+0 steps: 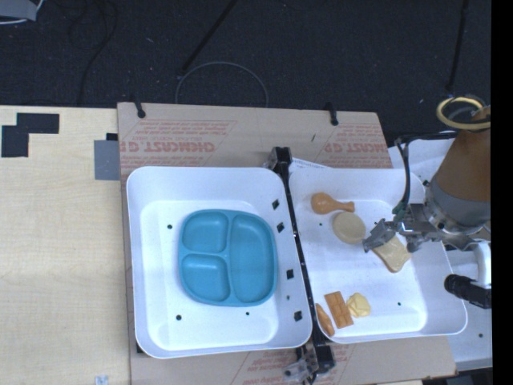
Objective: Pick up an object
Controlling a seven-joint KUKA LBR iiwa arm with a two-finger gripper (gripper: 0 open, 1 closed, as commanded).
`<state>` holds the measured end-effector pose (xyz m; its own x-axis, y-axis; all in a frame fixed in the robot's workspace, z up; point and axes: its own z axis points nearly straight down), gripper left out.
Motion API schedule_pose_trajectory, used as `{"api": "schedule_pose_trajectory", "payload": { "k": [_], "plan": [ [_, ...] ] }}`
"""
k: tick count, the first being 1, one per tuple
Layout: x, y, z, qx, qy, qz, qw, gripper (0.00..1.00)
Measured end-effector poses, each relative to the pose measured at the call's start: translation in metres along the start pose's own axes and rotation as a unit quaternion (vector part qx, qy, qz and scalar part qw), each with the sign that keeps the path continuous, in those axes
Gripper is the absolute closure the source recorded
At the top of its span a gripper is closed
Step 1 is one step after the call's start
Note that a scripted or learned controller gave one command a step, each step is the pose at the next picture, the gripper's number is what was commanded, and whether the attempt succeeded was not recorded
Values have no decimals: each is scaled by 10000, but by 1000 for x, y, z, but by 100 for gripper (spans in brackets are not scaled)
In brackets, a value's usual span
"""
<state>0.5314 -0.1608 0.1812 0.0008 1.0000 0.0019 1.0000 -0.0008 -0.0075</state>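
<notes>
My gripper (392, 239) is low in the right bin (417, 315), near its right wall, and its jaws stand apart. A tan toast slice (393, 257) lies just under and in front of it, partly covered; I cannot tell whether the fingers touch it. A round beige piece (349, 228) sits just left of the gripper. Behind that lies a brown drumstick (329, 204). Near the front of the bin are a small yellow piece (358, 304), an orange cracker (338, 309) and a thin orange stick (324, 319).
The left bin (152, 327) holds a blue divided plate (227, 257). A black divider bar (290, 247) runs between the bins. The arm's grey and orange body (465, 175) rises over the right bin's far right side. Cardboard (240, 135) lies under both bins.
</notes>
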Motion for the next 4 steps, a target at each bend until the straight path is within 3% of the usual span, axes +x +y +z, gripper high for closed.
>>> {"api": "schedule_pose_trajectory", "payload": {
  "k": [1, 2, 4],
  "plan": [
    [-9, 2, 54, -4, 0, -2, 10000, 0],
    [-10, 2, 42, -6, 1, 22, 10000, 100],
    [-21, 8, -55, -47, -14, -5, 10000, 100]
  ]
}}
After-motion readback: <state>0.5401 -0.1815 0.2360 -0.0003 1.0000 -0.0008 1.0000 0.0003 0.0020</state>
